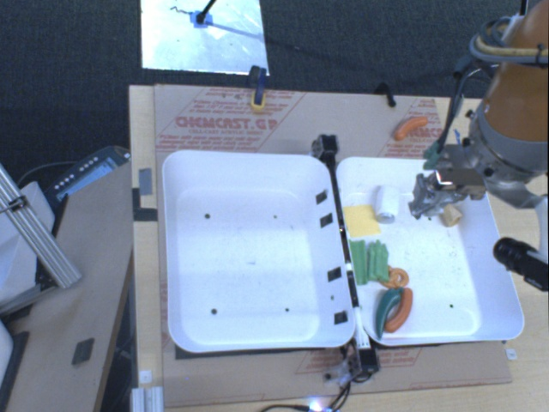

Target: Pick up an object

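Toys (379, 264) crowd the right bin's (480, 320) nine-o'clock side, ready for picking, while the gripper (426, 202) hovers near two o'clock, grip unclear.

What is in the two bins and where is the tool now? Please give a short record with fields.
left bin: bare white floor with small dark dots
right bin: holds all the objects listed below
white cylinder: near the back, left of the tool
yellow flat piece: beside the divider
green piece: in front of the yellow flat piece
orange ring: right of the green piece
orange and teal piece: near the front
tan object: beside the tool
tool: over the back of the right bin
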Available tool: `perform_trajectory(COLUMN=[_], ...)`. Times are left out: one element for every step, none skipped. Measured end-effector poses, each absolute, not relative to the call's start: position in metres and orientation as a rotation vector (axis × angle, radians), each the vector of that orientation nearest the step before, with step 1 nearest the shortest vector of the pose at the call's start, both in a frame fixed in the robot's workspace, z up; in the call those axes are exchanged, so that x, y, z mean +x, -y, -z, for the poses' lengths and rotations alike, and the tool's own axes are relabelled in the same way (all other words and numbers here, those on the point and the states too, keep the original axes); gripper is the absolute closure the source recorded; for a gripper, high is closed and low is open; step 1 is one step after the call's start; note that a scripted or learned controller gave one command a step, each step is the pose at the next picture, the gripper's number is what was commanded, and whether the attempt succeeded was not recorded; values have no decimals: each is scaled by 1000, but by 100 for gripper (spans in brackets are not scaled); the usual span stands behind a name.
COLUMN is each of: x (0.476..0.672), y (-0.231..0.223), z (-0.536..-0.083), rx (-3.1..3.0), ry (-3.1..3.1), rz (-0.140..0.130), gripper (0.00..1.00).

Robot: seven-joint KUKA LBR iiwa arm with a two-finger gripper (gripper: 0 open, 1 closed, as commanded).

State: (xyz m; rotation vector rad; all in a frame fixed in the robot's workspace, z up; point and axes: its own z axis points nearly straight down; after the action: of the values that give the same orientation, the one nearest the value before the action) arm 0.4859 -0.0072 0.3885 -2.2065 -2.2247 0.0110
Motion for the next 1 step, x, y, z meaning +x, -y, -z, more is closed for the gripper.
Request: perform_trajectory(x=[495], y=[-25], z=[-523], rx=[-2220], ry=[2238], rz=[22], gripper=[100])
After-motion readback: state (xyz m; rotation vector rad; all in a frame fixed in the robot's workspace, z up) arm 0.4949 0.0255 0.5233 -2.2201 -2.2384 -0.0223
